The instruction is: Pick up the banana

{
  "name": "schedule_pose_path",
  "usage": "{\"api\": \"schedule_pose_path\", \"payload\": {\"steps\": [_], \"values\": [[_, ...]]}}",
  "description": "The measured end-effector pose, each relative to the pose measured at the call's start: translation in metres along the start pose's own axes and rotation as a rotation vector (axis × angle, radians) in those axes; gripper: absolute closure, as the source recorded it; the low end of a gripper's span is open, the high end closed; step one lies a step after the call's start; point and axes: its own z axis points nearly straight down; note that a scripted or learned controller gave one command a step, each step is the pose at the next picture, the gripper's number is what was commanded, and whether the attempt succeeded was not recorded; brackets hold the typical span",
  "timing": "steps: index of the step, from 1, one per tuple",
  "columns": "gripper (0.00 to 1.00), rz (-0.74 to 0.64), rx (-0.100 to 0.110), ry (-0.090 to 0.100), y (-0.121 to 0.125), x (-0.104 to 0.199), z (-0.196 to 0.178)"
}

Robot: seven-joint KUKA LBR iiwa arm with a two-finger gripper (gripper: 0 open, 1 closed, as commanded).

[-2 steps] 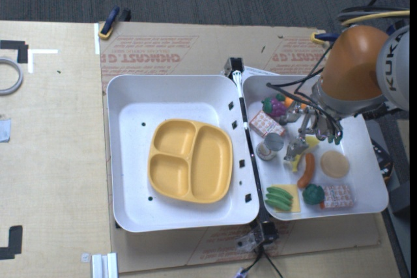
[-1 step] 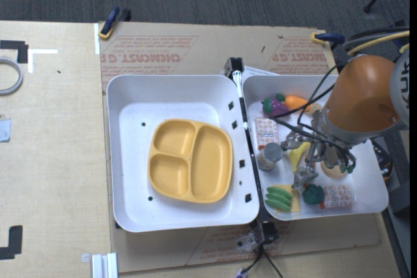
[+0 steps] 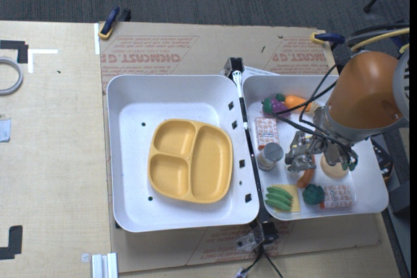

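Camera view showed my fingers [image 3: 301, 159] low inside the right bin [image 3: 368, 202], though I could not tell whether they were open or closed. The banana [image 3: 335, 169], partly hidden, lay just to their right, a grey can [image 3: 270, 155] just left.

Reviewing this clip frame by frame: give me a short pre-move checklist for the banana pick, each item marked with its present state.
1. Banana located: cannot tell. A pale yellow shape shows under the arm, mostly hidden.
2. Gripper over the right bin: ok.
3. Something between the fingers: cannot tell, the wrist blocks the view.
4. Clutter near gripper: not ok. A grey can, a carrot piece and a broccoli lie close by.
5. Yellow divided plate in left bin, away from the arm: ok.
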Motion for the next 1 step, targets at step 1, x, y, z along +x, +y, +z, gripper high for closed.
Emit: {"api": "schedule_pose_path", "payload": {"steps": [1], "values": [[1.00,0.114,0.001,0.001,0.0646,-0.0190,-0.2094]]}}
